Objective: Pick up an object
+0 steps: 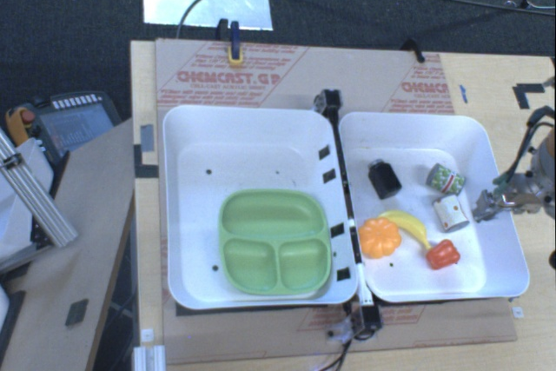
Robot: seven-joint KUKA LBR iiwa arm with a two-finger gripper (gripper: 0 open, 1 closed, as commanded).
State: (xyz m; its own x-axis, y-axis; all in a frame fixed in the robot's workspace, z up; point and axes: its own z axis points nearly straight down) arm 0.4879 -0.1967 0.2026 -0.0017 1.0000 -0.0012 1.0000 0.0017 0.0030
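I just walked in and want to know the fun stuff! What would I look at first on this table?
Probably the big green divided plate, lying alone in the left white bin. Next, the bright toys in the right white bin: an orange pumpkin-like piece touching a yellow banana, with a red pepper beside them. The robot's gripper reaches in over that bin's right edge, near a small white can.

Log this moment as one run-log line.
phase: approach | gripper: at right bin's right rim, nothing seen held | nearest: white can | left bin: green tray
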